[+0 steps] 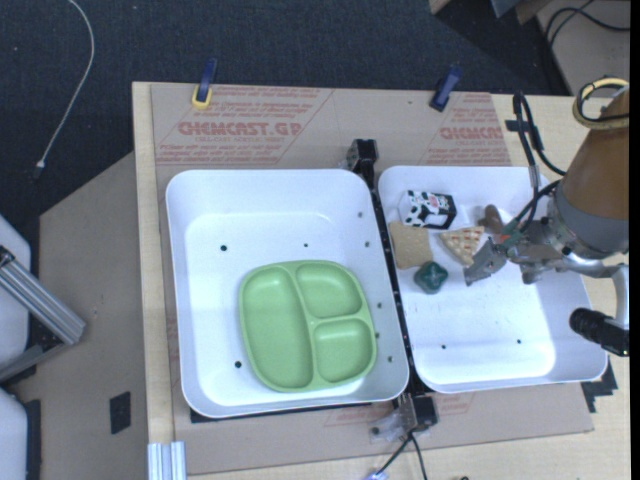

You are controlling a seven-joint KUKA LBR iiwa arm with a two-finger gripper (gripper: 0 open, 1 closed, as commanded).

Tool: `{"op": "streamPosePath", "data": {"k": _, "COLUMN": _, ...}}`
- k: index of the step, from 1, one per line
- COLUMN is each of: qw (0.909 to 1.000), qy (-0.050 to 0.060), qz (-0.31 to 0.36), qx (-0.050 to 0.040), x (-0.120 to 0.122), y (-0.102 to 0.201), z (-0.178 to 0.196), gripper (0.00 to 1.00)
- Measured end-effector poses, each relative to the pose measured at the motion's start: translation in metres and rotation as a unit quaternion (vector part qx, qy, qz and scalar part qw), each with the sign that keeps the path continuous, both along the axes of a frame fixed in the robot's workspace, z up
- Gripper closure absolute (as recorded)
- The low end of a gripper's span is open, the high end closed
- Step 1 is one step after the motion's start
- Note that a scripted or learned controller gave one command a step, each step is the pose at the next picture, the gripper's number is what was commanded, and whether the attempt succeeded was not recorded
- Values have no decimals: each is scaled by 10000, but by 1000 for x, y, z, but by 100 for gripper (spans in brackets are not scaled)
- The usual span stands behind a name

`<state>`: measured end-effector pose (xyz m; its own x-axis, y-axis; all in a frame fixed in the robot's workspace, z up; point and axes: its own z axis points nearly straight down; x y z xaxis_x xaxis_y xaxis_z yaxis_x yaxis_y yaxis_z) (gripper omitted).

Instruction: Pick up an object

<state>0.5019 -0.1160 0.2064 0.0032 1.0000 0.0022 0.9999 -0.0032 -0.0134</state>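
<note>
Looking down from the one overhead camera, I see the gripper [483, 264] low over the right bin [480, 353], reaching in from the right, its dark fingers pointing toward a small cluster of things at the bin's upper left. Whether those fingers are apart or together I cannot tell; they blur into a grey smudge, and nothing shows between them. The nearest candidates are a waffle-patterned tan piece [462, 242] just beside the fingertips, a small dark green lump [432, 277] a little to its lower left, a tan cardboard-like square [408, 245] against the bin's left wall, and a black-and-white cow-print box [428, 208] above that. The left bin [200, 228] holds a green divided plate [305, 323], well apart from the arm. My worry is the crowding: the pieces lie close together, so fingers closing here could catch an edge of the waffle piece and nudge it into the green lump, or pinch two things at once, or slide off the flat piece and come up with nothing.
</note>
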Motion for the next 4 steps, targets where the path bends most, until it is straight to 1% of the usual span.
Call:
{"op": "streamPosePath", "data": {"k": 1, "qw": 10000, "qy": -68, "qz": 17, "qx": -11, "x": 3, "y": 0, "z": 6, "gripper": 0}}
{"op": "streamPosePath", "data": {"k": 2, "qw": 10000, "qy": -36, "qz": 14, "qx": -2, "x": 10, "y": -3, "z": -41, "gripper": 0}}
{"op": "streamPosePath", "data": {"k": 3, "qw": 10000, "qy": -27, "qz": 14, "qx": 2, "x": 0, "y": 2, "z": -90, "gripper": 0}}
{"op": "streamPosePath", "data": {"k": 4, "qw": 10000, "qy": -48, "qz": 8, "qx": -3, "x": 0, "y": 2, "z": -124, "gripper": 0}}
